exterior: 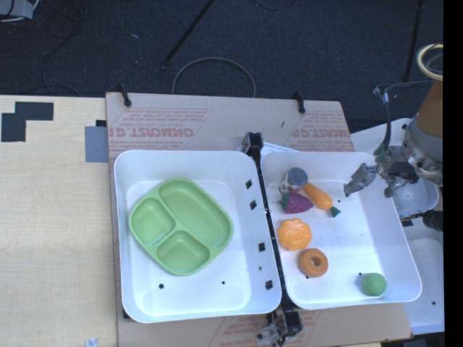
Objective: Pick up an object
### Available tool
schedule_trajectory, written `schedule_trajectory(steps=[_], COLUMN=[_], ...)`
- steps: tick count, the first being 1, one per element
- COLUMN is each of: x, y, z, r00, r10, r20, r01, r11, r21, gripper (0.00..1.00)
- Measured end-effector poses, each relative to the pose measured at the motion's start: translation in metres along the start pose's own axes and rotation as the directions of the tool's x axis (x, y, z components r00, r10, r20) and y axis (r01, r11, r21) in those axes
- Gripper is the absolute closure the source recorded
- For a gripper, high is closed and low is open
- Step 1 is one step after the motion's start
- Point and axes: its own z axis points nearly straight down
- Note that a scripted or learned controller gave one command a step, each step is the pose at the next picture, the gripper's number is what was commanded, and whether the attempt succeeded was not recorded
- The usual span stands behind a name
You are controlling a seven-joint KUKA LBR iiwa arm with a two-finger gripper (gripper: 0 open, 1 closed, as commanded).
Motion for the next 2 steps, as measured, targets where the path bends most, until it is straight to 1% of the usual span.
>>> schedule_trajectory(steps=[1, 2], x=[0.000, -0.003], y=[0.002, -0.007], z=[-0.008, 0.051], r00=[1.000, 1.000], r10=[-0.002, -0.002], r20=[0.002, 0.001], r01=[0.002, 0.002], r11=[1.000, 1.000], r21=[-0.013, -0.007], gripper=[0.00, 0.00])
